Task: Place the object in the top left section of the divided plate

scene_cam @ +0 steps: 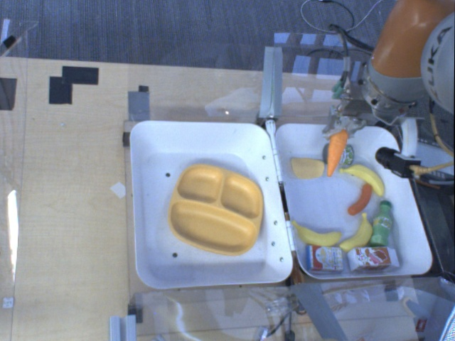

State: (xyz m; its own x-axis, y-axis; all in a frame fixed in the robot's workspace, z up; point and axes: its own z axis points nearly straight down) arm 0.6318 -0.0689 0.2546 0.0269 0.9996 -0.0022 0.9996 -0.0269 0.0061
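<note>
At the near edge of the right bin (419,258) stand two small cartons side by side, one (325,258) red and white with an orange patch, the other (371,259) red and white. Just behind them lie two bananas, one (317,236) to the left and one (358,234) curving up to the right, the latter beside an upright green bottle (382,223). A little farther back a red-orange sausage-shaped piece (360,199) lies slantwise, and beyond it a third banana (367,177) arches toward the bin's right wall. A pale yellow wedge (307,168) rests on the bin floor near the left wall.

In the left bin (153,247) the yellow divided plate (215,208) sits about in the middle, tilted a little, with one long section on its near side and two smaller sections on its far side; all three look bare.

At the far end of the right bin the carrot (335,153) hangs upright, its top gripped between the closed jaws of the gripper (343,124), its tip pointing down beside the pale wedge. Above that rises the grey arm (387,91) with its orange band (407,30), with cables looping behind it over the wooden bench (64,190)
</note>
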